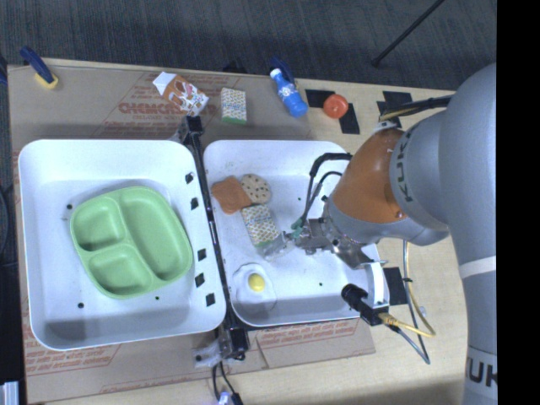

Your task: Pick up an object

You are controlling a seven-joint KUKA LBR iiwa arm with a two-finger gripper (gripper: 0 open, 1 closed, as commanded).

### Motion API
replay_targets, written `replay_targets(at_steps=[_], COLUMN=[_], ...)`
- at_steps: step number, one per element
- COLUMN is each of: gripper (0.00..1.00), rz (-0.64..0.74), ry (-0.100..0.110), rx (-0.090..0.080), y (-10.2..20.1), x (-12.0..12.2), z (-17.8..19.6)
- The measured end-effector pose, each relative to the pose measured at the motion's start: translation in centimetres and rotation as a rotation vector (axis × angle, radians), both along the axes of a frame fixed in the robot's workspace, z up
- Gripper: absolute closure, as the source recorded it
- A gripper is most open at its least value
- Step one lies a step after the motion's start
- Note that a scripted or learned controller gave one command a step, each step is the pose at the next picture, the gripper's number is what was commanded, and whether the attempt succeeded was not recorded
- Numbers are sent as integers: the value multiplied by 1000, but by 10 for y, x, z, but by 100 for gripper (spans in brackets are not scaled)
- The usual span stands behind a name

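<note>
The right bin [278, 154] holds an orange-brown flat piece [229, 194], a speckled round cookie [256, 187], a patterned green-and-white block [259, 222] and a fried-egg toy [253, 283]. My gripper [285, 241] is low in this bin, reaching in from the right. Its tip is at the lower right corner of the patterned block, touching or nearly touching it. The grey arm and orange band [375, 184] cover the bin's right side.
The left bin [42, 184] holds a green divided plate [128, 240]. Behind the bins lie a blue clamp [38, 67], a snack packet [180, 94], a small box [234, 105], a blue bottle [289, 94] and an orange cap [336, 105].
</note>
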State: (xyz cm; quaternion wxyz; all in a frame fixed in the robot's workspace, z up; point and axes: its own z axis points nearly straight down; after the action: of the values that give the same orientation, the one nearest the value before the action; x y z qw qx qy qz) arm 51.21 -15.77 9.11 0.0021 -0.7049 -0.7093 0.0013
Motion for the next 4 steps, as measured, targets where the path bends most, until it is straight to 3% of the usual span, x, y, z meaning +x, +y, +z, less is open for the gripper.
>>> replay_targets(at_steps=[1,2,3,4], gripper=[0,0,100,100], rz=[-1,2,6,-1], ry=[-8,-1,1,-4], rx=[-2,0,-1,-1], y=[33,60,59,78], x=[-34,5,5,-32], z=[2,1,10,119])
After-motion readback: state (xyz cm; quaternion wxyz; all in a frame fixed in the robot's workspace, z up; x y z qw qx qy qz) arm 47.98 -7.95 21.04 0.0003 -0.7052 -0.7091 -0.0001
